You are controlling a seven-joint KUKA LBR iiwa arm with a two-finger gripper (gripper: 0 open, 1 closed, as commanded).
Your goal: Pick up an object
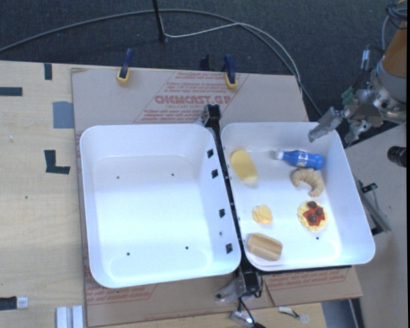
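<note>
We see the gripper (335, 130) at the right bin's (359, 203) upper right corner, jaws spread and holding nothing — the blue bottle (301, 158) lies just beside it in the bin, a croissant (309, 179) close below and a yellow block (243, 165) further left

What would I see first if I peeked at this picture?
Probably the toy food in the right bin: a blue bottle beside a croissant, a yellow block, a small tart with red berries and a bread roll near the front. Then the robot's gripper, over that bin's far right corner, above the bottle.
</note>
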